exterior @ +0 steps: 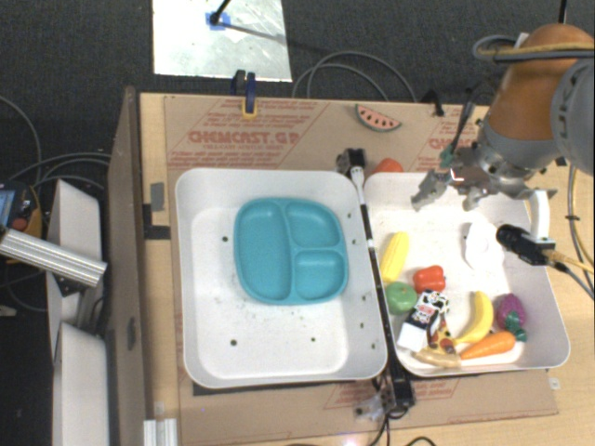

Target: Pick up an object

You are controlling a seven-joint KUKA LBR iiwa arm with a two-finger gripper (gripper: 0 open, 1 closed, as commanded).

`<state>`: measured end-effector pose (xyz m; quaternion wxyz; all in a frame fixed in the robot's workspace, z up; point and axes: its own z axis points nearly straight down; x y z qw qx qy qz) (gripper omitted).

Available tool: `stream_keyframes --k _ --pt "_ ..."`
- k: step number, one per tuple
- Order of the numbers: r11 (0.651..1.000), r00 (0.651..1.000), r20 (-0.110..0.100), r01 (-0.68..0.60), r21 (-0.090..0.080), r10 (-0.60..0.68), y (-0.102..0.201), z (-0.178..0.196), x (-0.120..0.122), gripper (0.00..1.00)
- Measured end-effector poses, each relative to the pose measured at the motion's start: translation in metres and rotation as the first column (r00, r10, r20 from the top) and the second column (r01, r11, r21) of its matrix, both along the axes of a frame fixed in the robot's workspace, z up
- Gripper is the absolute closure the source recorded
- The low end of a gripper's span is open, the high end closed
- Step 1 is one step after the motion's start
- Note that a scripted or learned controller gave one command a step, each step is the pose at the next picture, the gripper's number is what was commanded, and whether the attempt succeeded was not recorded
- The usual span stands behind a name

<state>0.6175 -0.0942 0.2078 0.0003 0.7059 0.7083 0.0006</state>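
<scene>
Over the far end of the right white bin, the grey-and-orange arm's gripper hangs with nothing visible between its jaws; whether they stand apart or together I cannot tell. Near that bin's front lie one yellow corn cob, one red pepper, one green fruit, one yellow banana, one orange carrot, one purple piece and one small printed carton. One turquoise divided plate sits in the left white bin.
</scene>
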Motion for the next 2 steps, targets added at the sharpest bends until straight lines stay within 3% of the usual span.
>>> stream_keyframes --k 1,2 --pt "1.0 1.0 -0.005 0.007 -0.002 -0.007 -0.043 -0.02 -0.064 0.0" --pt "1.0 1.0 -0.003 0.002 0.001 -0.002 -0.007 -0.128 -0.099 0.0"
